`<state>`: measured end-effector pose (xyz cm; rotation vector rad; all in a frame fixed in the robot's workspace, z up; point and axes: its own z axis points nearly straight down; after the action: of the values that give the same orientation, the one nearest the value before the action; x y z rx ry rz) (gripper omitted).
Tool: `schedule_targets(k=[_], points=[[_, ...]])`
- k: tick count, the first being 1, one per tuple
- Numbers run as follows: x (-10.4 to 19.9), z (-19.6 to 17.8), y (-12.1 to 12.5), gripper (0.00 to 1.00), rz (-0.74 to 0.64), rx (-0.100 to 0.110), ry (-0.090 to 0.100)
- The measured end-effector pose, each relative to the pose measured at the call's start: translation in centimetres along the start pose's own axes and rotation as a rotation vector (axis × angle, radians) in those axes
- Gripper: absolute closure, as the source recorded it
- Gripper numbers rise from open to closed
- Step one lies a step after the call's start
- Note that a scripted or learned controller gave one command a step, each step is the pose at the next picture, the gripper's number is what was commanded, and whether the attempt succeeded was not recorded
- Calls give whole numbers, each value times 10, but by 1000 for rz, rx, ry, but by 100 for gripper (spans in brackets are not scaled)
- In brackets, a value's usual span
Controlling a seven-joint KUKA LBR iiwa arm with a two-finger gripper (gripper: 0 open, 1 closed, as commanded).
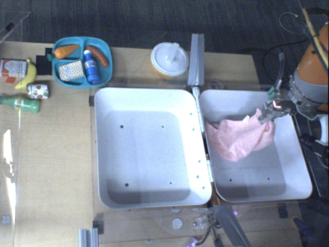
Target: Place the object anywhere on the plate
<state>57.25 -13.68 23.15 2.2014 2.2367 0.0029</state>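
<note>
Bright, even overhead illumination across the light wooden bench top (56,153). Soft grey shadows inside the left shallow white plastic bin (149,148), deepest along its near wall; similar shading along the near wall of the right shallow white plastic bin (257,187). Pale streaks of glare at the bench's left edge. Dark carpeted floor (154,6) at top underexposed, texture faint. Overall moderate softness, low resolution; small items at upper left indistinct. Slight bowing of straight edges toward frame borders.
</note>
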Motion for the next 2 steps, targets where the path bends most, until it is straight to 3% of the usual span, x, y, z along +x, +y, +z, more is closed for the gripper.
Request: schedule_targets(k=[1,2], points=[[2,7,1,100,-5,1,0],[58,1,0,100,-410,1,1]])
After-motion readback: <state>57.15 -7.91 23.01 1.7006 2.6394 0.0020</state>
